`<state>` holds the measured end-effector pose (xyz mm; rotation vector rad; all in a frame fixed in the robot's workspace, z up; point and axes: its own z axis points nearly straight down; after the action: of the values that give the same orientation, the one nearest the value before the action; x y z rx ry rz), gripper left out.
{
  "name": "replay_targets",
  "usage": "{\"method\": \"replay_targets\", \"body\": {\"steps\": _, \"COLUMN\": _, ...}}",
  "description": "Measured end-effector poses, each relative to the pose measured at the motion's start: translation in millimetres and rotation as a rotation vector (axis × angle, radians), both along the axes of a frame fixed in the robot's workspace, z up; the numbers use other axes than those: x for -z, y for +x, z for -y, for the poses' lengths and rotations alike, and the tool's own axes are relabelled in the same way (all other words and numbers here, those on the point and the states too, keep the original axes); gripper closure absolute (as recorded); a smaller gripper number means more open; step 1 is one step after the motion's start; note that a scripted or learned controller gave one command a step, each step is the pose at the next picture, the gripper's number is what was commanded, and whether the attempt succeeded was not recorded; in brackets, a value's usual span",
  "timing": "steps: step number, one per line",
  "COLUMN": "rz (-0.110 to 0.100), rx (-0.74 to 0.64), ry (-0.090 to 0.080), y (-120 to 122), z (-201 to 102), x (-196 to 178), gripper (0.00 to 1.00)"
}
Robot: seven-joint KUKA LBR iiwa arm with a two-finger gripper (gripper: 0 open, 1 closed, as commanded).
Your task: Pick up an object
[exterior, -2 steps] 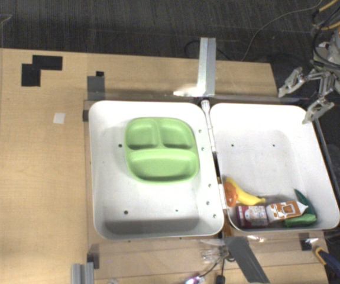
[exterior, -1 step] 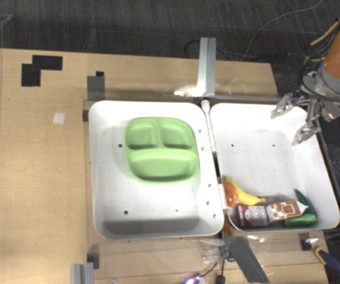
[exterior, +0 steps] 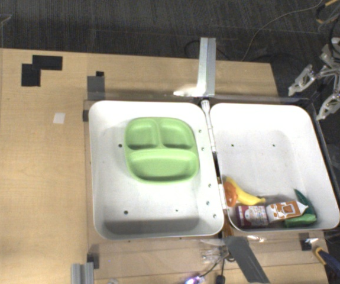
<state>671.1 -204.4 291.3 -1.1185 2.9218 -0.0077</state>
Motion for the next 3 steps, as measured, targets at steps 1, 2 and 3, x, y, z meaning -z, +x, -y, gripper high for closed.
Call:
{"method": "replay_targets", "body": {"steps": 1, "rz": -0.005, "rx": 0.038, "ry": 0.002, "y": -21, "z": 0, "x": 95, "gripper": 0.00}}
{"method": "replay_targets", "body": {"steps": 2, "rz": -0.001, "rx": -0.267, "ry": -0.003, "y": 0, "z": -5, "x": -17, "gripper": 0.00}}
{"method": "replay_targets", "body": {"steps": 3, "rz": -0.002, "rx": -0.212, "ry": -0.002, "y": -1, "z": 1, "x": -50, "gripper": 0.00}}
